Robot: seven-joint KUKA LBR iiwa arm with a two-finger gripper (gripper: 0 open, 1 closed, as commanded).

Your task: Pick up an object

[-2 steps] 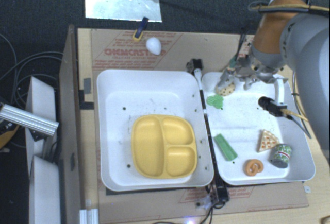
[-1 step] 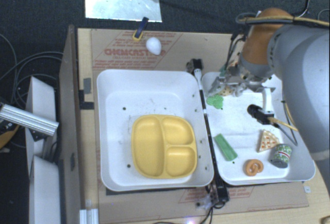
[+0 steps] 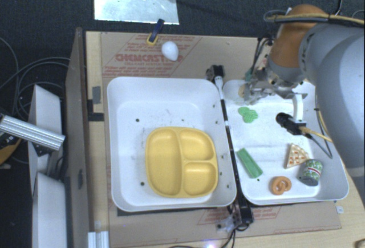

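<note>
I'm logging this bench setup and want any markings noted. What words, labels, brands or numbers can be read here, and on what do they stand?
"CHEMCAST": red block print on the brown cardboard sheet behind the left bin, only roughly legible.
Smaller red lines around that word: too blurred to read.
Label on the small can in the right bin: too small to read.

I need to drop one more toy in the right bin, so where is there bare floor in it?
Bare floor lies in the right bin middle, between the green leafy piece, the green stick and the pizza slice. A narrower strip runs along its front edge left of the pretzel. It is crowded at the front right around the can, and at the back under the hand.
</note>
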